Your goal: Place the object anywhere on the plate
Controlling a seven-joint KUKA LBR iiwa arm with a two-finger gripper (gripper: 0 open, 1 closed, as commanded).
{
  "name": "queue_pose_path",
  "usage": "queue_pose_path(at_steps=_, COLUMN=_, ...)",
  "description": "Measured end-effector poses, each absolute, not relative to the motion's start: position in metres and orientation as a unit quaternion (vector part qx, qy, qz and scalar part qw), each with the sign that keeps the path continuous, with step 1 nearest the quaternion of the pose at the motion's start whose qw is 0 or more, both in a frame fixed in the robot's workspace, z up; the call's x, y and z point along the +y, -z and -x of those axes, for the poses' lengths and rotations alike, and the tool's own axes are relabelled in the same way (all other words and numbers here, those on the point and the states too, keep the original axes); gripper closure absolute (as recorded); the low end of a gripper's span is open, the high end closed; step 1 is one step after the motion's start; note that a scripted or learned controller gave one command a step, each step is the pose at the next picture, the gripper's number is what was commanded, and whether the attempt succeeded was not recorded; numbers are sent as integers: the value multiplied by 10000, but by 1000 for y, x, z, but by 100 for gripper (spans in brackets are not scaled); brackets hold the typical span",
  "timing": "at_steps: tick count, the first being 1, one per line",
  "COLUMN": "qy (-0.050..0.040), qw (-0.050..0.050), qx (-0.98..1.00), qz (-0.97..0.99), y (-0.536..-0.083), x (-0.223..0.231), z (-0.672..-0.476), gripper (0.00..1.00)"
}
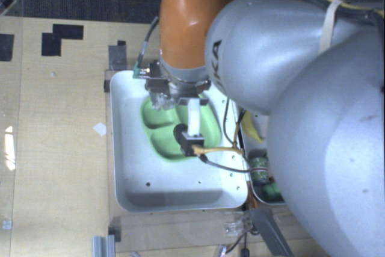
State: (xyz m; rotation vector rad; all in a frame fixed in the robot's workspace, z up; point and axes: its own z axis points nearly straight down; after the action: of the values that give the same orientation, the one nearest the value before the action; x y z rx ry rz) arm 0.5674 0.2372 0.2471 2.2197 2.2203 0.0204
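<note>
Plate [155, 129] first: pale green, with a raised ridge dividing it into compartments, it lies flat in the left bin [129, 183]. It sits in the half toward 12 o'clock, so the bin's white floor shows at its 6 and 9 o'clock sides. From where I stand, the gripper [163, 99] hangs right over the plate's 12 o'clock rim. It is at the end of the grey arm [289, 69], which comes in from 3 o'clock and takes up that whole side of the camera view. The arm's orange band [189, 15] bulges just at 12 o'clock of the gripper. I cannot tell whether the gripper is spread or pressed together, because the wrist covers its tip, nor whether it carries anything. At 3 o'clock of the left bin, a sliver of the right bin [258, 197] peeks out beneath the arm. In that sliver lie a yellow thing [249, 126] toward 12 o'clock and a small dark thing with green on it [263, 168] toward 6 o'clock. Which of these is meant for the plate I cannot say. Both bins rest on the pale wooden bench [60, 159]. The bench bears black marks [60, 39] at 10 o'clock and a small white scrap [99, 128] at 9 o'clock of the left bin.
</note>
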Motion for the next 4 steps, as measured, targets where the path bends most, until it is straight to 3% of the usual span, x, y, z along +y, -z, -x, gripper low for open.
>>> queue_pose_path(at_steps=1, qy=-64, qw=10, qx=7073, qz=-7069, y=-247, x=237, z=-567, gripper=0)
queue_pose_path(at_steps=2, qy=-81, qw=14, qx=7085, qz=-7057, y=-258, x=238, z=-569, gripper=100)
queue_pose_path(at_steps=3, qy=-80, qw=14, qx=7086, qz=-7055, y=-258, x=238, z=-569, gripper=0)
queue_pose_path(at_steps=4, qy=-100, qw=19, qx=7101, qz=-7040, y=-270, x=238, z=-570, gripper=100)
